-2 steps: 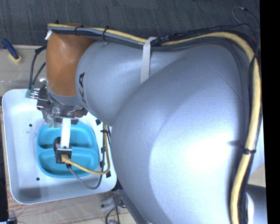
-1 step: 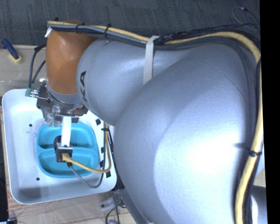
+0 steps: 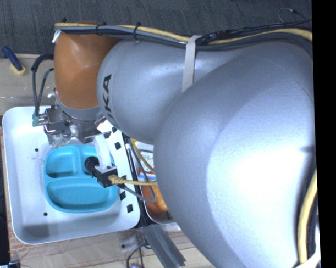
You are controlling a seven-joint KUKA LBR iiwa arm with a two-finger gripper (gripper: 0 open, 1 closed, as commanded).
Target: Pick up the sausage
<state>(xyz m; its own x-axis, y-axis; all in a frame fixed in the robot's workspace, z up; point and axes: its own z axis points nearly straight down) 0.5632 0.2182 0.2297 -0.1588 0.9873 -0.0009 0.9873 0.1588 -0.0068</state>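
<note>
In the camera view, the grey arm [image 3: 229, 156] comes in from the right and covers most of the scene, so that nearly all of the right bin [image 3: 139, 214] is hidden under it. The orange band [image 3: 75, 68] sits at the far left end of the arm, and below it the metal wrist part goes down over the far side of the left bin [image 3: 15, 163]. The gripper [image 3: 66, 134] is there, just above the far edge of a blue tray [image 3: 76, 197]. I cannot tell if the claw is wide or narrow, because the wrist hides it from this angle, and nothing can be seen held in it.

The tray lies inside the left bin and has two compartments, a small one at the far side and a bigger one at the near side. A black and white bracket [image 3: 106, 171] hangs over the right edge of the tray, and a yellow cable [image 3: 134, 182] runs from it to the right, under the arm.

What seems to be the sausage [image 3: 155, 207], a brown rounded thing, lies in the right bin, close to the wall between the bins. The arm covers it partly. It is well apart from the gripper.

A black and yellow cable bundle [image 3: 153, 33] runs along the far side of the arm, fixed by a white strap [image 3: 189, 61]. A blue tool [image 3: 12, 58] lies on the bench [image 3: 1, 81] at the far left.
</note>
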